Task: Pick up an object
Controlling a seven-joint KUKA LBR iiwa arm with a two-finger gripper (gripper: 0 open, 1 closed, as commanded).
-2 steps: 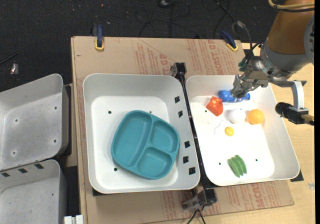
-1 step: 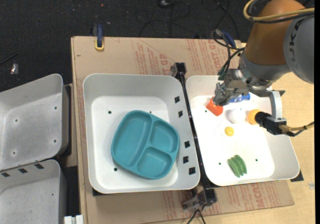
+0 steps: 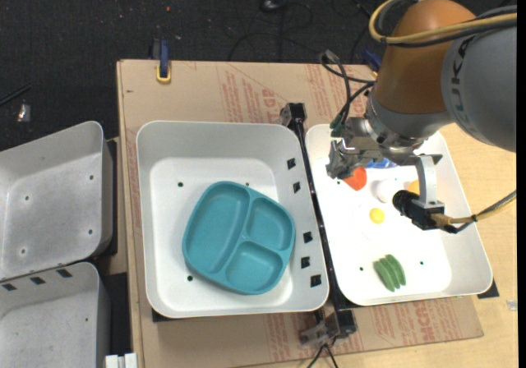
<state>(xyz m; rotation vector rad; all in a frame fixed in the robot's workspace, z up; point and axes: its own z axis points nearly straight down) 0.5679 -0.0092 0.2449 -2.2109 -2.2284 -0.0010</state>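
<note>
Approach step. Gripper [image 3: 349,167] low in the right bin [image 3: 468,264], far-left part, right over an orange object [image 3: 356,181]. Finger state: can't tell, wrist hides it; no grasp visible. Next, as I judge it: close on the object, then lift straight up. Teal tray [image 3: 238,236] sits in left bin [image 3: 156,161].

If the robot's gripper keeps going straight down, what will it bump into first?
Probably the small orange-red object in the right bin. The gripper hangs right above it, pointing down. Depth is hard to judge from this slanted view, so it might meet the bin floor beside it instead.
</note>
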